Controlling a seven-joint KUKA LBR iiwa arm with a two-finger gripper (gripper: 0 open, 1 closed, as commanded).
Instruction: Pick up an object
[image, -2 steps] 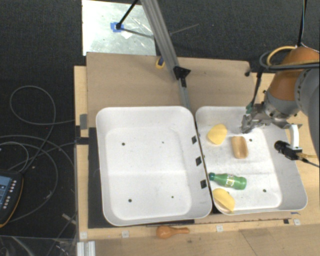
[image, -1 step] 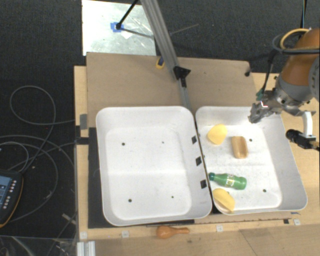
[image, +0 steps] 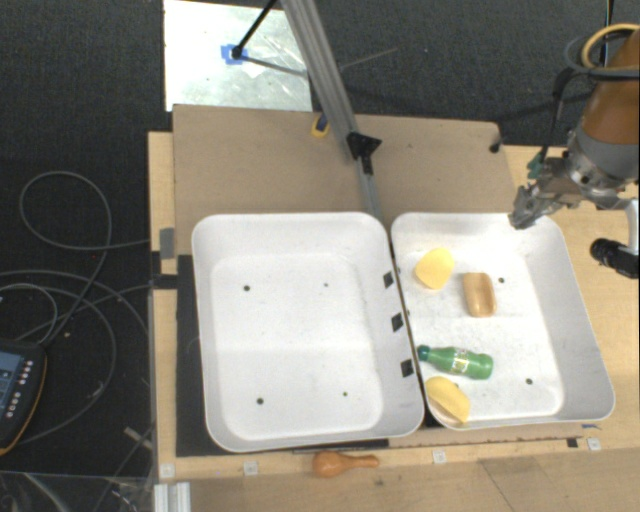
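The right bin (image: 575, 290) holds several objects. A round yellow piece (image: 434, 268) lies near its back left, and a tan bread-like block (image: 479, 294) sits just right of it. A green bottle (image: 457, 361) lies on its side lower down, with a yellow lemon-like piece (image: 448, 399) at the front left corner. My gripper (image: 524, 215) hangs over the back right rim of this bin, above and right of the objects, with nothing visibly between its fingers.
The left bin (image: 215, 300) sits beside the right one, joined along a divider with black clips (image: 397, 322). A tan pear-shaped object (image: 344, 462) lies on the bench in front of the bins. A slanted metal pole (image: 330, 80) crosses the back. Cables lie on the floor at left.
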